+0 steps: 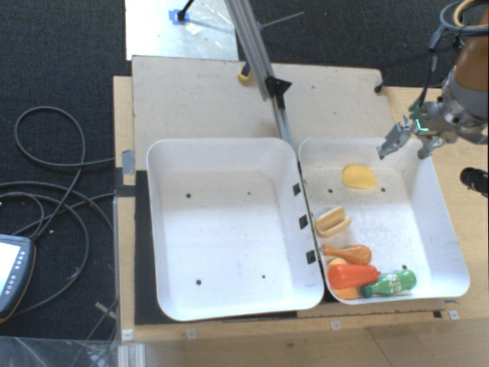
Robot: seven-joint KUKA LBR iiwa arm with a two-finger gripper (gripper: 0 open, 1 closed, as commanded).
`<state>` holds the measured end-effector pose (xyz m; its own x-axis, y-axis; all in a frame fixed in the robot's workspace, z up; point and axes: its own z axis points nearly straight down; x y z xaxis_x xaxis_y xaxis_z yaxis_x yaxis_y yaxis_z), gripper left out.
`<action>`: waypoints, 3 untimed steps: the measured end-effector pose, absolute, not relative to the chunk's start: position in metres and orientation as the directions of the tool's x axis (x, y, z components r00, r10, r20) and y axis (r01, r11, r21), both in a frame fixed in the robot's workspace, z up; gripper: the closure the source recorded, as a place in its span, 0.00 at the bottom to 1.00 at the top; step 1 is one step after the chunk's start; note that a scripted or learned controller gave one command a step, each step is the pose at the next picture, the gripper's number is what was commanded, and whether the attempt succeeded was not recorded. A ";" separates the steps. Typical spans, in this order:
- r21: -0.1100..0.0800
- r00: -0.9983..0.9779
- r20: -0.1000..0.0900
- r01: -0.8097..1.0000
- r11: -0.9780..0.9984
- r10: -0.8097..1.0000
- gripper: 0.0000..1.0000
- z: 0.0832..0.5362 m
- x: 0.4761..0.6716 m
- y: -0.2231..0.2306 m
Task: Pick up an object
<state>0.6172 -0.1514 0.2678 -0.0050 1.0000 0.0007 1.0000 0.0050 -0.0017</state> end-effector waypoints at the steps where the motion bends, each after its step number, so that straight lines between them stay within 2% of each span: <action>1: 0.001 -0.006 0.000 1.000 0.006 1.000 0.00 0.270 0.618 -0.151; 2: -0.004 -0.005 0.001 1.000 0.005 1.000 0.00 0.209 0.618 -0.144; 3: -0.003 -0.002 0.001 1.000 0.002 1.000 0.00 0.167 0.614 -0.143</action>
<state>0.6141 -0.1432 0.1668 -0.0017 1.0000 0.0005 1.0000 0.0017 -0.0027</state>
